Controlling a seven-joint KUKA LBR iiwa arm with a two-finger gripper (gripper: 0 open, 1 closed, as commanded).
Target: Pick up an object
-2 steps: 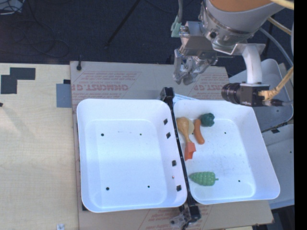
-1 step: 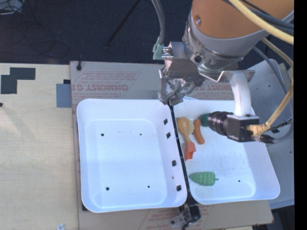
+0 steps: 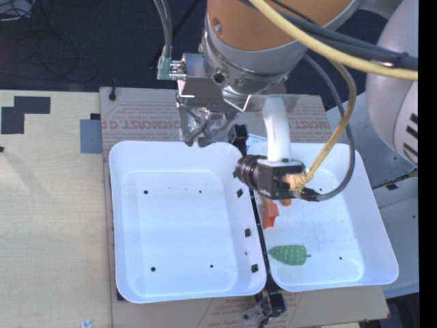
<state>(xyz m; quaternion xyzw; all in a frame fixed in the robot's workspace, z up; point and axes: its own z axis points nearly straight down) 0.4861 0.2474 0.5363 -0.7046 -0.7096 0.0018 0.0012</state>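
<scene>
Our claw (image 3: pixel 202 132) hangs at the far rim of the left bin (image 3: pixel 177 227), and we cannot tell whether it is open or closed. In the right bin (image 3: pixel 338 231) we see a green knobbly toy (image 3: pixel 289 254) near the front and an orange piece (image 3: pixel 271 214) just behind it, by the inner wall.

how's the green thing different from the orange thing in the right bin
The green thing is bumpy and oval, lying in full view; the orange thing is partly hidden under the arm. Green lies nearer the bin's front edge, orange farther back. Both lie in the right bin.
</scene>
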